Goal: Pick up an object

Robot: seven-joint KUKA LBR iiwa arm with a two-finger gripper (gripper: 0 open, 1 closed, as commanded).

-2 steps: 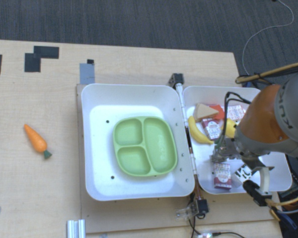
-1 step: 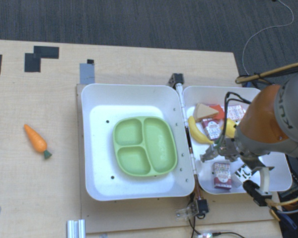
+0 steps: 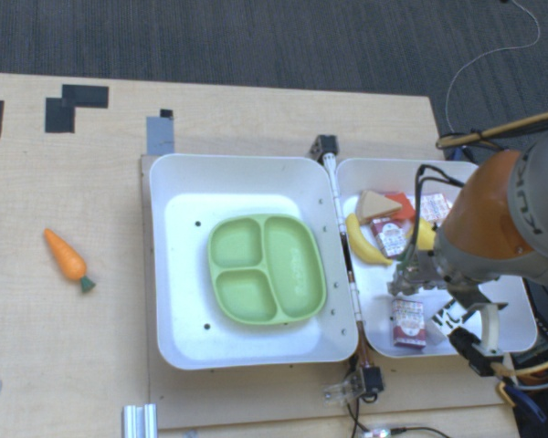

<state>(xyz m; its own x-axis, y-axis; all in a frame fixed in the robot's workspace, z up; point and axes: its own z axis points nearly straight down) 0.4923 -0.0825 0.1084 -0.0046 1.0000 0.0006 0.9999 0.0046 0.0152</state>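
Far left on the wooden bench there's a little toy carrot lying by itself, well away from both bins, orange body with the green stub pointing down-right. Next over is the left bin, which holds a light green divided plate with three compartments, sitting roughly in the middle of the bin and turned a bit. Then the right bin, where all the actual pickable stuff is: a banana curving along the bin's left side, a tan wedge-shaped thing near the top with something red-orange just beside it, a red and white packet right next to the banana, another similar packet further right partly tucked under the arm, and one more small packet down near the bin's front edge. The gripper is down over the middle of that bin, coming off the grey arm with the orange band that reaches in from the right. It's sitting between the upper packet and the lower packet, just above the lower one and just right of the banana's lower end. Honestly can't make out whether it's clamped or spread, it's too small and dark from this angle, and I can't see anything clearly caught in it
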